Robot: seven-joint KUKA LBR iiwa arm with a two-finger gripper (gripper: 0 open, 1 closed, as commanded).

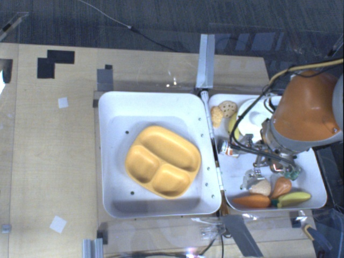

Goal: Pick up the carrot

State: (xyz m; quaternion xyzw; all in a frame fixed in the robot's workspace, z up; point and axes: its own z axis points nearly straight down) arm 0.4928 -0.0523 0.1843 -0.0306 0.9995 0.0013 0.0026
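Carrot (252,200) lies along the right bin's (320,183) near wall, beside a beige item (261,187). Gripper (252,178) hovers just above; grip state cannot be told. Recommend descending squarely across the carrot, clear of neighbours.

Two bins side by side on bench (54,160). In left bin (115,198): divided tray (163,160), approx centre. In right bin (317,190): cookie (227,109) at back-left corner; carrot (250,201) along front wall, w/ gripper (252,179) just behind it.
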